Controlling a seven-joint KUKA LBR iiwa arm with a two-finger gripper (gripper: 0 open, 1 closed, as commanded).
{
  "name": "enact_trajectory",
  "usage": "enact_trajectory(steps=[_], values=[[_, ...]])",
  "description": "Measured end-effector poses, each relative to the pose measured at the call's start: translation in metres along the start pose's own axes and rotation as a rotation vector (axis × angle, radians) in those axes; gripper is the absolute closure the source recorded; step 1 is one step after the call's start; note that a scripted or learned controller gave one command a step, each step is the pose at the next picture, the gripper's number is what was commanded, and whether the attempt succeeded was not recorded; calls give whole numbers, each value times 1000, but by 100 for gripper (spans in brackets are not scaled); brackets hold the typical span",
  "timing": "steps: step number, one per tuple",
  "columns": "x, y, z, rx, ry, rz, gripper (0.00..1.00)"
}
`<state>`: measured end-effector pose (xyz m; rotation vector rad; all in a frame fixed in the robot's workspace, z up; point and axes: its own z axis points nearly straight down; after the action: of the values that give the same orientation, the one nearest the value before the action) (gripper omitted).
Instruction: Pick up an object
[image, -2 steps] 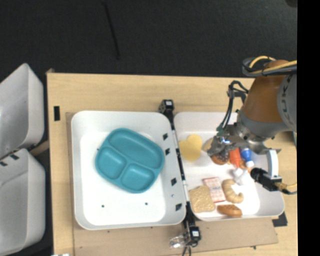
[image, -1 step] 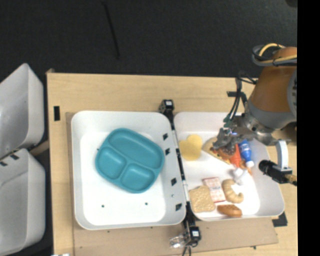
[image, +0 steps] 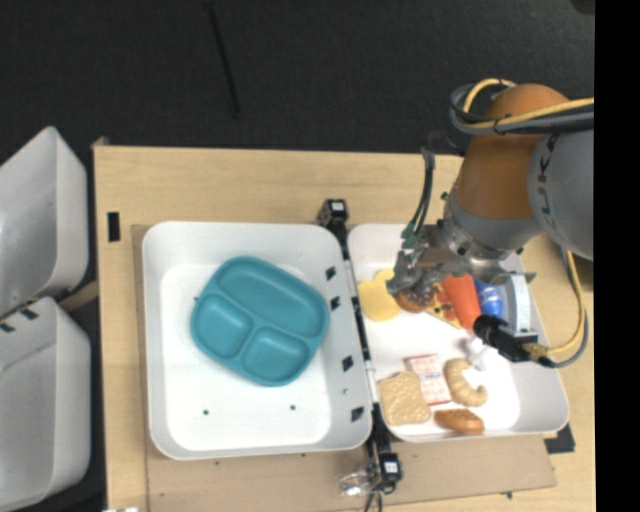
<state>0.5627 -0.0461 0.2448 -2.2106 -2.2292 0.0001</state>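
Front of right bin (image: 545, 405): bread slice (image: 404, 398), croissant (image: 466, 381), sausage roll (image: 459, 421).
Left bin (image: 160, 330): teal divided plate (image: 261, 319).
Further back: yellow piece (image: 378, 300), orange carrot (image: 462, 298) — just beside the gripper (image: 412, 290) (low among them).
Grip state: cannot tell — hidden.

Grey arm (image: 565, 190) with orange wrist band, yellow and black cables, seemingly dark gripper (image: 408, 285)
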Motion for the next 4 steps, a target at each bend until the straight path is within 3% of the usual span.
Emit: enact_trajectory(steps=[1, 2, 3, 4], values=[[47, 5, -3, 0, -1, 2, 100], [96, -8, 15, 3, -2, 2, 100], [97, -8, -2, 0, -2, 4, 100], [104, -2, 13, 4, -4, 4, 100]])
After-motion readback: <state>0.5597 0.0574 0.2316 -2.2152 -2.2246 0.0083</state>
